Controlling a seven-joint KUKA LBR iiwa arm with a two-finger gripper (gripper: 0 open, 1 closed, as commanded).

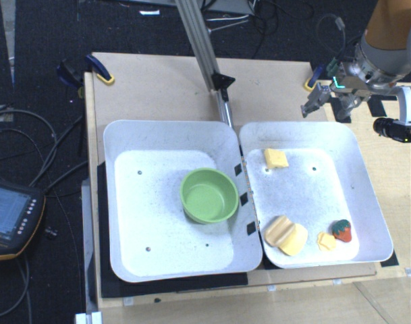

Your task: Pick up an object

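The gripper point(328, 104) hangs past the right bin's point(367, 181) far edge, fingers apart, holding nothing; the small yellow block point(276, 158) near that edge looks light and hard, best pinched on its flat sides

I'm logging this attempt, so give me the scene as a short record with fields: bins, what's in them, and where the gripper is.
left bin: round green plastic bowl
right bin: pale yellow block near the far rim; yellow bread-shaped toy, small yellow piece and red strawberry toy along the near edge
gripper: open, above the right bin's far rim, holding nothing
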